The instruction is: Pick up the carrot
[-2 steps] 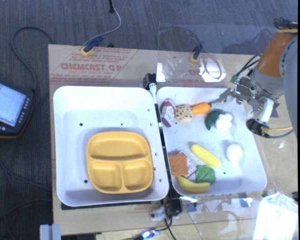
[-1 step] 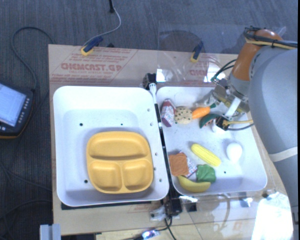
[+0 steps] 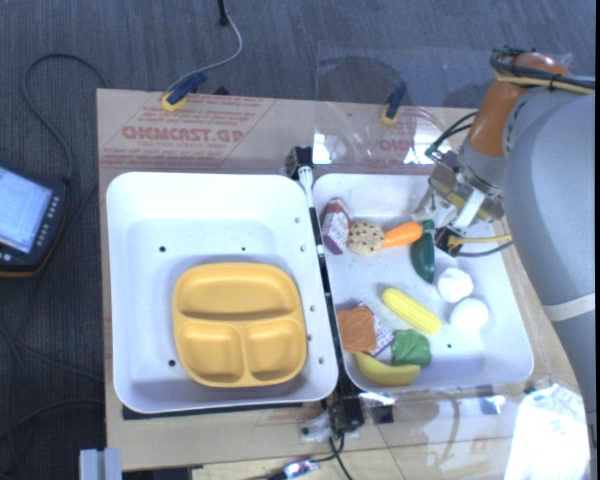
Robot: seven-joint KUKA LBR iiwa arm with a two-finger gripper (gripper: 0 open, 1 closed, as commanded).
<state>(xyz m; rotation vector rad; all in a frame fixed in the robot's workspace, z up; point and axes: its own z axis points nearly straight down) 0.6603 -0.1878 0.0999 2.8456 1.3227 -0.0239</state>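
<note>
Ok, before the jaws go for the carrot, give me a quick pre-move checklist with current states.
1. Orange toy carrot located in the right white bin: ok.
2. Carrot free of the gripper: ok, it lies just left of it.
3. Clearance round the carrot: not ok, the speckled round cookie touches its left end and the dark green vegetable sits close below.
4. Jaw opening: cannot tell.
5. Yellow divided plate out of the way in the left bin: ok.

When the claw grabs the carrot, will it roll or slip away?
Maybe. The carrot looks smooth and tapered, so it could slip. Its rounded shape might roll, though the cookie at its tip may block it. It looks like stiff, light plastic.
</note>
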